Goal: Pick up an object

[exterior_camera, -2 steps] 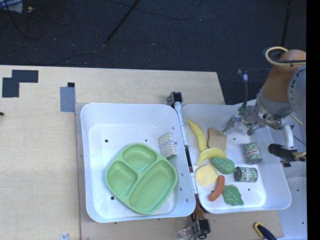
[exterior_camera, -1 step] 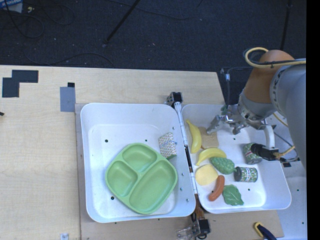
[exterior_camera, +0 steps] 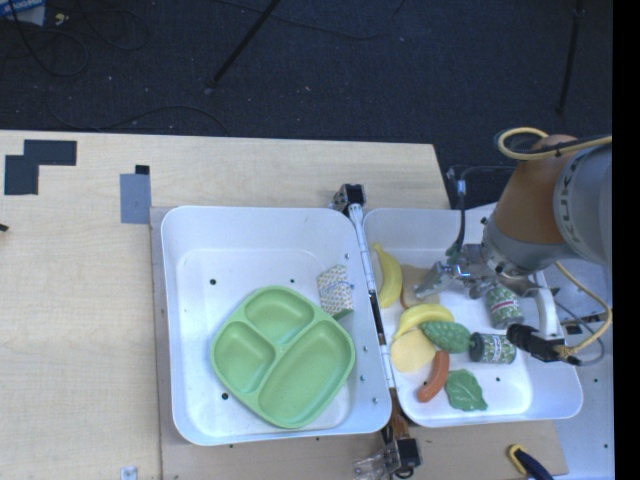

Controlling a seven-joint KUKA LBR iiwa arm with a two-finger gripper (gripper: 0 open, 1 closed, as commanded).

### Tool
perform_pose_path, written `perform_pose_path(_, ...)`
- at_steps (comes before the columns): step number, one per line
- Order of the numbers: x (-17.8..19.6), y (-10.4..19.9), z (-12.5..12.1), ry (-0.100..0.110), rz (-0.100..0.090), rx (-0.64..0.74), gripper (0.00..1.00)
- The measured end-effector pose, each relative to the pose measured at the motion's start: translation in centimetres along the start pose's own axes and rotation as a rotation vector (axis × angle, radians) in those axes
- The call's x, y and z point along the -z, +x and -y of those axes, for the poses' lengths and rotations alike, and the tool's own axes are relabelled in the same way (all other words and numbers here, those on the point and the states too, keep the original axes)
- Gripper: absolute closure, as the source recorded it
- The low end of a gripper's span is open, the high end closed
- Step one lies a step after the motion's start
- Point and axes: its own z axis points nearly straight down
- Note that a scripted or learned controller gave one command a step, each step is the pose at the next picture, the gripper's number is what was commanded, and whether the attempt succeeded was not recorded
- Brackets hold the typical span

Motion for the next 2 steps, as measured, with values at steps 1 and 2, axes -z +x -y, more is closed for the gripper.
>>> perform_pose_path(1, 0.79, 0.01, -0.03, 0.004, -0.004, -0.002, 1.00)
perform_pose_path(2, 0.73, 0.00, 0.01, 0.005, -0.004, -0.003, 0.00)
